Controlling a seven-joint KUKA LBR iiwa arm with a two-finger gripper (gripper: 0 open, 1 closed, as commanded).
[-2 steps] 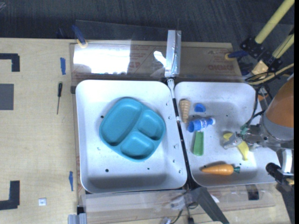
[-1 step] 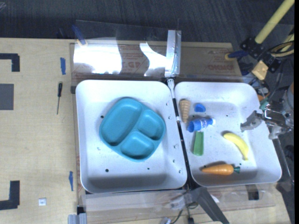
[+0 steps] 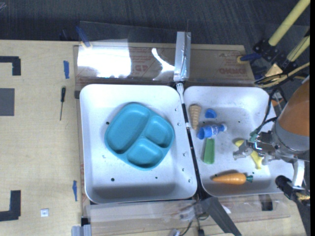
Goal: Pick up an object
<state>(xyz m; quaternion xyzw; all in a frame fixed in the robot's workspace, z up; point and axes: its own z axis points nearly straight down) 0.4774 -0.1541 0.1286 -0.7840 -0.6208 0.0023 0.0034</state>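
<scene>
My gripper (image 3: pixel 247 149) hangs low over the right side of the right bin (image 3: pixel 231 95), reaching in from the right below the orange band of the arm (image 3: pixel 298 119). It is right on top of a yellow banana-like toy (image 3: pixel 256 160), whose ends stick out on either side of it. To its left lie a green stick (image 3: pixel 209 150), a blue bottle (image 3: pixel 210 131), a small blue cap (image 3: pixel 210 114) and a tan cone (image 3: pixel 195 114). An orange carrot (image 3: pixel 229 179) lies near the bin's front wall.
The left bin (image 3: pixel 91 132) holds a blue divided plate (image 3: pixel 140 134). A clear plastic sheet and a metal divider (image 3: pixel 182 58) stand behind the bins. Cables and a yellow pole (image 3: pixel 290 18) are at the top right.
</scene>
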